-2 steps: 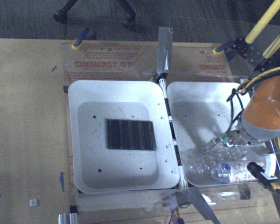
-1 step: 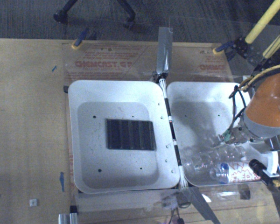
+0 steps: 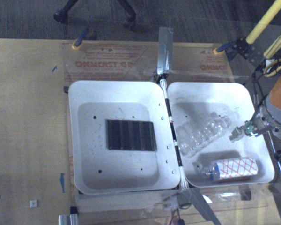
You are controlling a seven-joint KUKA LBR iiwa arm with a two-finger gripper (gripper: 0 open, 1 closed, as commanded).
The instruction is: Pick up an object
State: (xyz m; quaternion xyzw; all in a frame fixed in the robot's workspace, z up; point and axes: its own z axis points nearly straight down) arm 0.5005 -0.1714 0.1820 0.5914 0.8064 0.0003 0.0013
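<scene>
A clear plastic bottle lies slantwise in the middle of the right bin. Near that bin's front wall lies a second bottle with a red-and-white checked label, on its side. My gripper hangs over the right side of the right bin, just right of the clear bottle's upper end and above the checked bottle. Nothing shows between its tips. A dark ribbed flat panel rests in the centre of the left bin.
The arm's wrist and cables come in over the right bin's right rim. A metal divider post stands behind the two bins. Yellow-handled clamps sit at the bench's back right. Bare wood bench stretches to the left.
</scene>
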